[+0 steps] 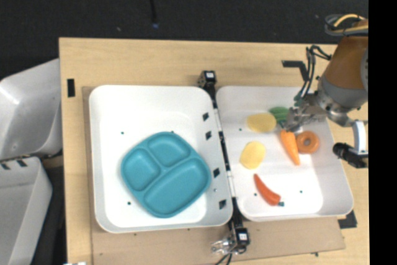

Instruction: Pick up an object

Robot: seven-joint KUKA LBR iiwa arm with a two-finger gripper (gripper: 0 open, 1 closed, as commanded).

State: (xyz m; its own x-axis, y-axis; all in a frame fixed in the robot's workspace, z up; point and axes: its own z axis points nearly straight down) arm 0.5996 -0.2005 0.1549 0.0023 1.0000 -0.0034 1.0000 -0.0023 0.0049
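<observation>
The right bin (332, 192) holds several toy foods. An orange carrot (290, 147) lies beside an orange ring (308, 143). A green piece (279, 113) sits next to a yellow piece (261, 123), with a second yellow piece (252, 154) below them. A red chili (267, 190) lies near the bin's front. My gripper (296, 117) reaches in from the right and hangs low over the carrot's top end, just right of the green piece. The view does not show anything held in it.
A blue divided plate (165, 173) lies in the left bin (99, 152). A ridge with black clips (218, 133) separates the two bins. The arm's grey body (344, 80) hangs over the right bin's far right corner.
</observation>
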